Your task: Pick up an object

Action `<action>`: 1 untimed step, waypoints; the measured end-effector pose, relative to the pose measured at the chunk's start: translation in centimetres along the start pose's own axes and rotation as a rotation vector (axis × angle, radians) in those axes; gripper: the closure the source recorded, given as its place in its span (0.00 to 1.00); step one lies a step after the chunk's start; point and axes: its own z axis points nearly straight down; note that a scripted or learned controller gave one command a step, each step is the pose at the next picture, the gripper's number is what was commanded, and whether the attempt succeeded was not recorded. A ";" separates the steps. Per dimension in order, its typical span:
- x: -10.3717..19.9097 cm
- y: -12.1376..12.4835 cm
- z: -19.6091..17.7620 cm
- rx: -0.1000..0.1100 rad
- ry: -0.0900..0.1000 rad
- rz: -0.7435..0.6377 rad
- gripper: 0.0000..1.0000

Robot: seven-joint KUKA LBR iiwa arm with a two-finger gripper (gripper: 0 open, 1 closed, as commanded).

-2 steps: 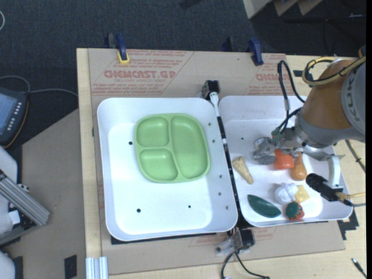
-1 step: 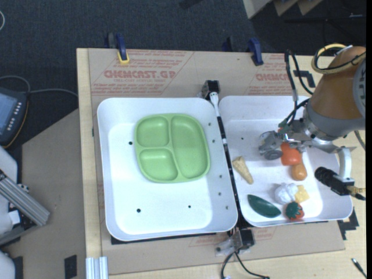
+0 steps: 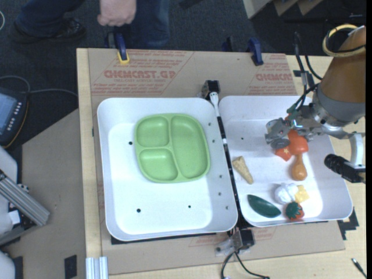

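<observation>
Right bin (image 3: pixel 256 112), at 3 o'clock of left bin (image 3: pixel 116 156): gripper (image 3: pixel 283 133) low over upper middle, finger state not discernible. Touching gripper at its 4 o'clock: red-orange object (image 3: pixel 293 145). Below that, at 6 o'clock: small orange pear-shaped piece (image 3: pixel 299 170). Toward 8 o'clock: tan wedge (image 3: pixel 243 170). Along near edge: dark green leaf-shaped item (image 3: pixel 263 206), white lump (image 3: pixel 283 193), yellow piece (image 3: pixel 301 194), strawberry (image 3: pixel 294 211). Left bin: green divided plate (image 3: pixel 172 147), centre.

Dark carpet floor (image 3: pixel 46 57) around cardboard-topped bench (image 3: pixel 174 68)
</observation>
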 end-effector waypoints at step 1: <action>0.0 0.1 -3.3 0.000 0.000 0.000 1.00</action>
